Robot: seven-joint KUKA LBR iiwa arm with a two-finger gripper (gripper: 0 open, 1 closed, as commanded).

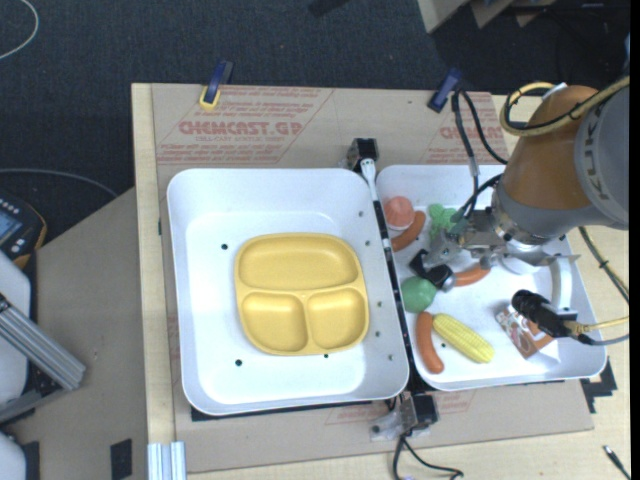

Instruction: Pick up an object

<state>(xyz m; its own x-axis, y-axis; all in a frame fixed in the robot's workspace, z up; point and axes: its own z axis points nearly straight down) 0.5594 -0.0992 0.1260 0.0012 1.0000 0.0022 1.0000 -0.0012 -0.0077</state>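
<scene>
1. The arm [560,158] is reaching in from the right side of the frame and is hanging over the right bin [590,363], above the middle of its clutter.
2. The gripper [440,265] is sitting low among the toys in the centre-right of the frame. Its dark tip is lying just beside an orange carrot-like piece [472,277] and near the green round toy [418,292].
3. I cannot tell how the pincer is standing, spread or pressed together, because the wrist is covering it and the tip is dark and small. I am not seeing any object clearly pinched in it.
4. The things that can be picked are lying in the right bin: a yellow corn cob [462,337] and a red sausage [429,342] at the lower middle of the frame, touching or almost touching each other, and an orange-pink ball [399,210] higher up, by the bin's left wall.
5. The left bin [195,268] is holding a yellow divided tray [300,293] in the centre of the frame.
6. In my judgement, the step is going well only if the pincer is closing around one single toy. The pieces are crowding each other here, so a finger may be landing on a neighbour and pushing it away.
7. I think a slow lift is wise, because round plastic toys are probably slipping easily.
</scene>
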